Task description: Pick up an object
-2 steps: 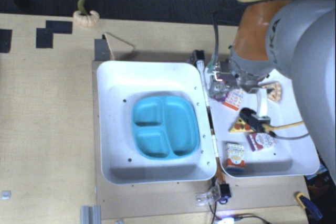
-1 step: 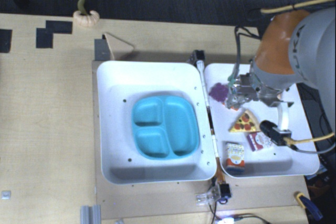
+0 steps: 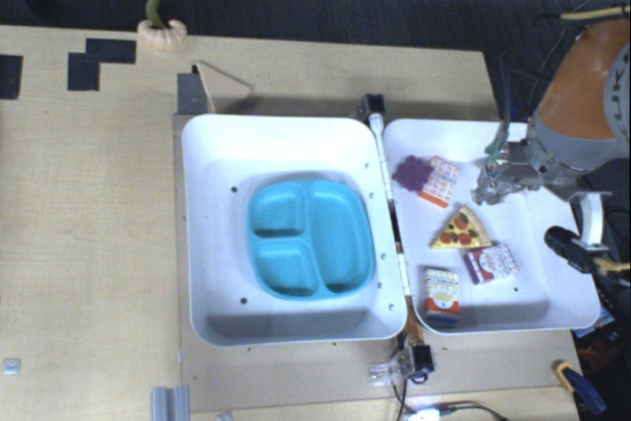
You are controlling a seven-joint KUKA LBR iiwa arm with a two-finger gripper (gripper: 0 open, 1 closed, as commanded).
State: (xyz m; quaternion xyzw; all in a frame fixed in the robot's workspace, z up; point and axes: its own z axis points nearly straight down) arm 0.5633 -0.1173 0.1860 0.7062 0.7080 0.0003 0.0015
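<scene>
A small snack box (image 3: 442, 294) lay by the right bin's (image 3: 562, 311) near edge, with a pizza slice (image 3: 460, 231) mid-bin. The left bin (image 3: 212, 212) held a blue divided tray (image 3: 310, 236). The gripper (image 3: 498, 184) hovered by the far edge; whether it was open couldn't be told.

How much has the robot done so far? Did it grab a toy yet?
Not yet. The claw hangs over the right bin with nothing between its fingers. The pizza slice, purple packet and small boxes all lie on the bin floor. Left to do: lower, close on one, and lift it.
</scene>
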